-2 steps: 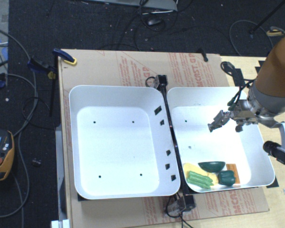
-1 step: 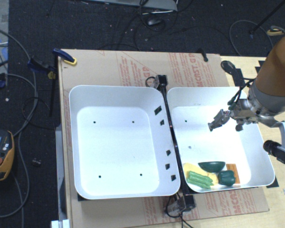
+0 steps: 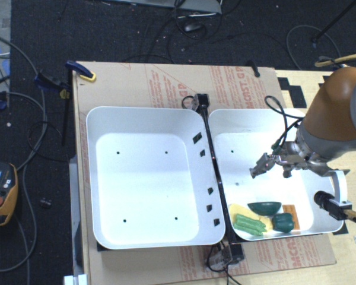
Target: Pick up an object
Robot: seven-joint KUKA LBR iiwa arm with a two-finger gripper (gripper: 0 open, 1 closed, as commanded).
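Lying crowded in the near corner of the right-hand bin [image 3: 237,129], the candidate objects sat as a tight cluster: a dark green bowl-shaped piece [image 3: 265,207], a ridged light green item [image 3: 249,224], a teal block [image 3: 283,222], a yellow piece [image 3: 240,209] and an orange one [image 3: 289,209] partly tucked beneath them. The pincer [image 3: 260,168] hung above the bin's bare floor, apart from the heap and farther from the camera, carrying nothing; its dark fingers appeared to be spread, though at this size the gap could not be read with confidence. The grey arm with its orange band [image 3: 338,105] reached in from the right, while the left bin [image 3: 101,159] stood alongside on the cardboard-covered tabletop [image 3: 142,82].

The risk, as judged here, lay in the crowding: a descent onto touching pieces could nudge them aside or pinch two at once. The cluster also hugged the bin's sloped near wall, where a finger might strike the rim or close on the rounded bowl shape and slip off.
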